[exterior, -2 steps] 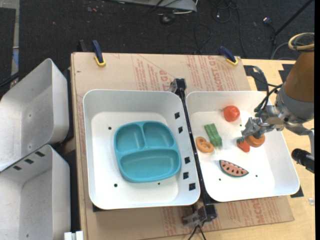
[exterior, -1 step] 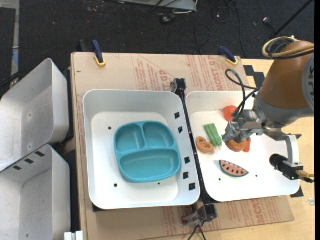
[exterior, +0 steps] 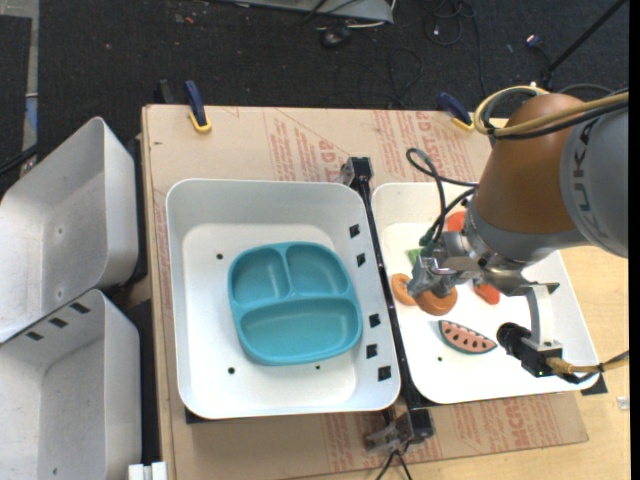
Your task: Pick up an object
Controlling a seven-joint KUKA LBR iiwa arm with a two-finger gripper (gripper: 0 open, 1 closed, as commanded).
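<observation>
My gripper (exterior: 432, 276) hangs low over the left part of the right bin (exterior: 575, 308), below the grey arm with its orange band. An orange round object (exterior: 438, 302) lies directly under it, touching or nearly touching the gripper; I cannot tell which. Another orange piece (exterior: 400, 288) sits just left of it by the bin wall. A watermelon slice toy (exterior: 467, 337) lies in front of the gripper, apart from it. A red piece (exterior: 487, 292) lies to the right and another red piece (exterior: 455, 222) behind, partly hidden by the arm.
The left bin (exterior: 190, 268) holds a teal divided plate (exterior: 295, 301). A black divider with clips (exterior: 378, 288) runs between the bins. A black fitting with a cable (exterior: 520, 343) hangs from the arm over the right bin's front. A small green bit (exterior: 411, 256) lies near the gripper.
</observation>
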